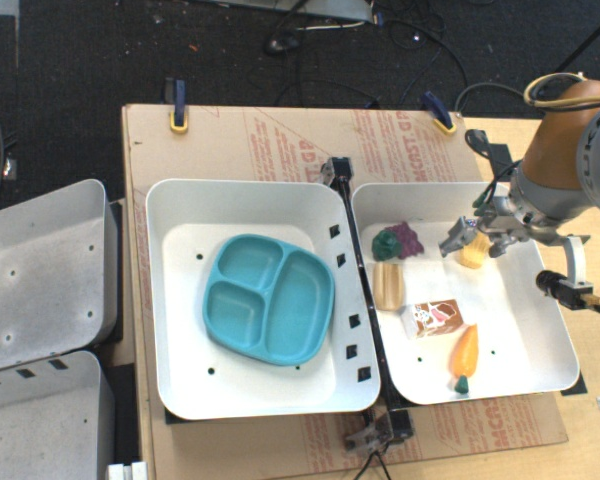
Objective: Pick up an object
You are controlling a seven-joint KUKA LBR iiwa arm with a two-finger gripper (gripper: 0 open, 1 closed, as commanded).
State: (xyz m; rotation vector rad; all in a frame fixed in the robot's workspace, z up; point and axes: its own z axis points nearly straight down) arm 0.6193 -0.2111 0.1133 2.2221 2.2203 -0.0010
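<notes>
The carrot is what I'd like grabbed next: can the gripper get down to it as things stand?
Probably yes. The carrot lies in the open on the floor of the right bin, apart from the small carton beside it, with nothing over it. The gripper hovers further back, by the yellow piece.

Teal tray (pixel 269 299), L bin (pixel 170 368).

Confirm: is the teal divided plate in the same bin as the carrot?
No. The teal plate lies in the left bin; the carrot lies in the right bin.
</notes>
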